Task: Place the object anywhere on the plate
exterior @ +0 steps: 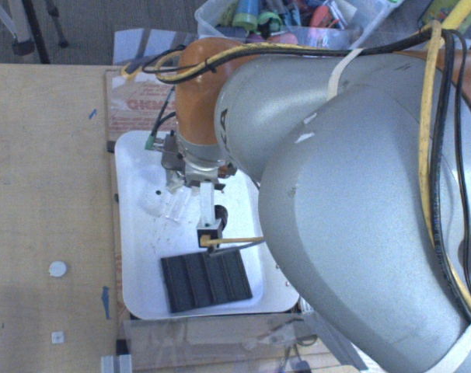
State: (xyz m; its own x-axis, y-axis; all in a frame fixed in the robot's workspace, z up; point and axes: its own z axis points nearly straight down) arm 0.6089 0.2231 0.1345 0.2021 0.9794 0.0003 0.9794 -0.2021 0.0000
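Note:
A black ribbed rectangular object [206, 280] lies flat at the near end of the left white bin [134, 231]. My gripper [177, 202] hangs low over the middle of that bin, just beyond the object's far edge and a little to its left. Nothing shows in the gripper. The grey arm with its orange band fills the right of the view and hides whatever lies under it.
A clear tub [298, 6] of colourful items stands beyond the bins at the top. A printed cardboard sheet [138, 103] lies under the bin's far edge. A small white disc [57, 269] sits on the bare tan bench to the left.

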